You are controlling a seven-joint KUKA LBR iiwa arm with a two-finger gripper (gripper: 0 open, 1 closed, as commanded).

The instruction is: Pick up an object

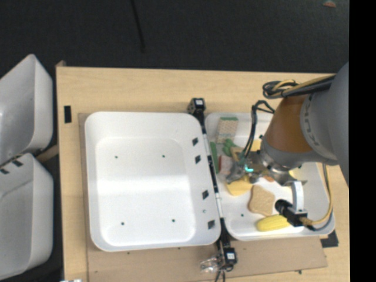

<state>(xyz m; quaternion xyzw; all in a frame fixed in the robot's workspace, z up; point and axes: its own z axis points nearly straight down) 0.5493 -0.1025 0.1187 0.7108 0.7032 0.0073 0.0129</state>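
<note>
My gripper (pixel 239 170) reaches down into the right bin (pixel 322 213), near its left-middle part, under the grey arm with the orange band. Around its tip lie a pale yellow piece (pixel 238 188) and a small green and red object (pixel 226 150). A tan bread-like piece (pixel 261 201) lies just to the right of the tip, and a yellow corn cob (pixel 271 222) rests near the bin's front wall. A green-topped flat packet (pixel 226 126) lies at the bin's back left. The arm hides the fingers.
The left bin (pixel 147 178) stands beside the right one, separated by a rim with black clips (pixel 207 175). Black cables (pixel 276 90) loop above the arm's wrist. White casings (pixel 23 157) stand at the far left of the bench.
</note>
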